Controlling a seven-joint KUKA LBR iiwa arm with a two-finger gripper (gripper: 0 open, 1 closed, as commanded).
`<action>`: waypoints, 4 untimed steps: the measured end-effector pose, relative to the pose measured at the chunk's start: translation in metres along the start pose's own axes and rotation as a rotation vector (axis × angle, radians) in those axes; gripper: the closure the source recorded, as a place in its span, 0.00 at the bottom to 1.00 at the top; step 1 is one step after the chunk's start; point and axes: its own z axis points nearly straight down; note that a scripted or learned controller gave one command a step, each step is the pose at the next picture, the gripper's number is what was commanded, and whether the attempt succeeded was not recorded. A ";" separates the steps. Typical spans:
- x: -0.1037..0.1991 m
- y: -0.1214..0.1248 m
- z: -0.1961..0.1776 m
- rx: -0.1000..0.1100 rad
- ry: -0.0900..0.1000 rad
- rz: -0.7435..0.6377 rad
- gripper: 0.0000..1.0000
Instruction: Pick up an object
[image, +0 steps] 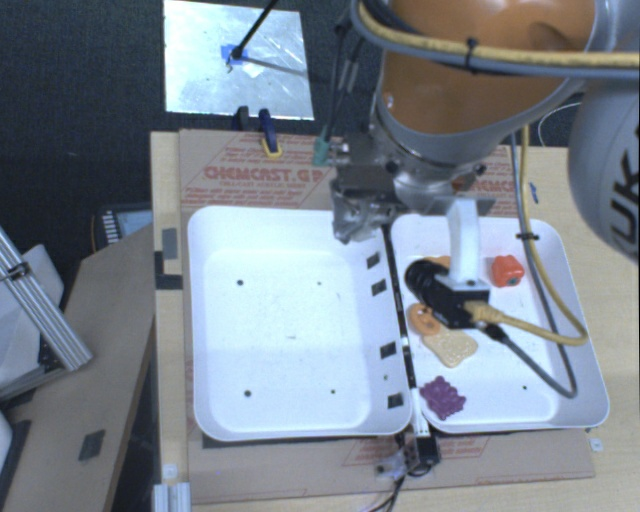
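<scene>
My gripper (357, 222) hangs under the big orange and grey wrist, over the far end of the divider between the two bins. Nothing shows in its grasp. The right bin (530, 385) holds a small orange-red object (507, 270) near its far right. A tan flat toast-like piece (451, 348) lies near the bin's middle, with a small orange round piece (424, 320) touching it. A purple grape-like cluster (443, 397) sits near the front left corner. A black part (437, 288) on a white bracket hangs off the arm over these items.
The left bin (280, 330) lies to the left of the gripper. A yellow cable (540, 300) and a dark cable loop over the right bin. Cardboard (250, 170) lies under both bins, with a shiny sheet (235, 60) behind it.
</scene>
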 end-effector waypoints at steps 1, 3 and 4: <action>0.046 0.023 -0.075 -0.010 0.005 -0.009 1.00; 0.044 0.022 -0.082 -0.004 0.003 -0.009 0.00; 0.044 0.022 -0.094 -0.006 0.004 -0.011 1.00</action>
